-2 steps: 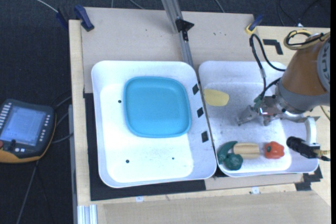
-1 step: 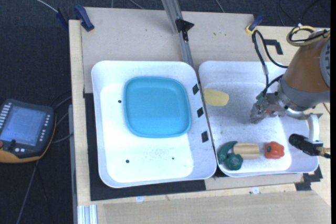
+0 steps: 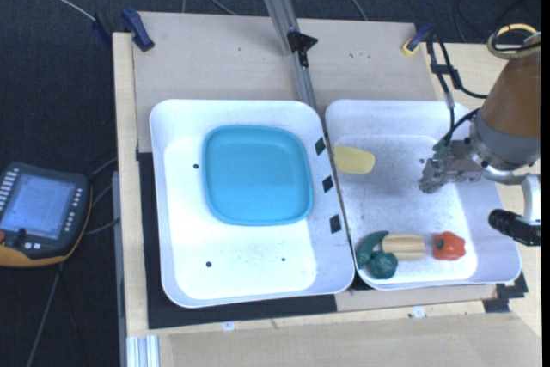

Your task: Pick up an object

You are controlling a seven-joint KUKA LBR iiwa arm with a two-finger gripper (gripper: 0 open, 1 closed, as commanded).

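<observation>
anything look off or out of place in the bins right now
Nothing stands out. The blue plate lies flat in the left bin. In the right bin, the yellow piece, green item, tan block and red item rest intact; gripper hovers apart.

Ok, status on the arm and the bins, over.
Gripper over right white bin, nothing visibly held. Yellow piece, green, tan, red toys along near edge. Path clear.
</observation>
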